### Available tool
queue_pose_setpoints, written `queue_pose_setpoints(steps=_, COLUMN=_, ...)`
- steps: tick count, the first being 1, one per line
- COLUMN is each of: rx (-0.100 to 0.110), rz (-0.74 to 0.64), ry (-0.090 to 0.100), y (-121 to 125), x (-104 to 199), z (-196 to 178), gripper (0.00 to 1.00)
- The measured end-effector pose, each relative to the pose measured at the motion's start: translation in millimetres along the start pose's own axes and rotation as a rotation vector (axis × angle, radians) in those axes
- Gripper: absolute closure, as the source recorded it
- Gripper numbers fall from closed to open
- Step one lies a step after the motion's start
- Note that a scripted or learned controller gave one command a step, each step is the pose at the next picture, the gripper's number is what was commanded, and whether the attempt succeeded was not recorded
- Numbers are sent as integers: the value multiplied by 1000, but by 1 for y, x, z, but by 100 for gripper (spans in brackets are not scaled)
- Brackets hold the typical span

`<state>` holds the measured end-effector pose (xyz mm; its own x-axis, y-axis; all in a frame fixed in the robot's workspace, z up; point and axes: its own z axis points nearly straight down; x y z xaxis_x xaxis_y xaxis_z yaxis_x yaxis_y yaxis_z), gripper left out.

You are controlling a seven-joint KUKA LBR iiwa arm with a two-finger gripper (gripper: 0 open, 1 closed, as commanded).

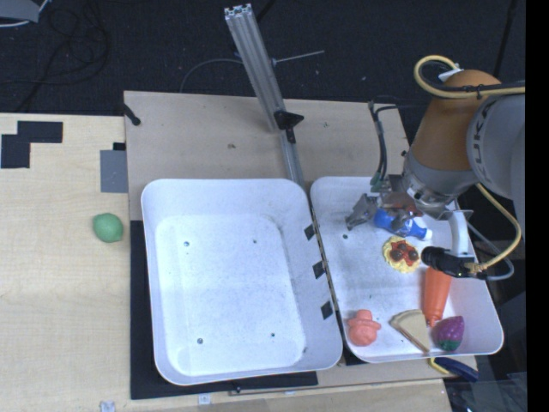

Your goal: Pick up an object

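My gripper (380, 210) hangs low over the far part of the right bin (360, 273), below the grey arm with its orange band (446, 131). A small blue object (401, 223) lies right against the gripper's right side, and I cannot see whether it is gripped. Just in front of it sits a yellow and red piece (401, 254). An orange carrot (435, 294), a purple piece (449, 331), a tan slice (412, 324) and a salmon-coloured piece (364, 328) lie along the bin's near side.
The left bin (163, 230) stands beside the right one, with black clips (319, 269) along the shared edge. A green ball (108, 227) rests on the bench to the left. A metal rail (262, 71) slants up behind the bins.
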<state>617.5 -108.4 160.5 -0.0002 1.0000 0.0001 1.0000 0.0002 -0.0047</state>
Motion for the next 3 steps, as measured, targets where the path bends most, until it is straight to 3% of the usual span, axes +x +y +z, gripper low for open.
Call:
queue_pose_setpoints(steps=1, rx=1, rz=0, ry=0, y=-1, x=-4, z=62, gripper=0)
queue_pose_setpoints(steps=2, rx=-4, rz=0, ry=0, y=-1, x=-4, z=70, gripper=0)
queue_pose_setpoints(steps=3, rx=-5, rz=2, ry=0, y=-1, x=-5, z=59, gripper=100)
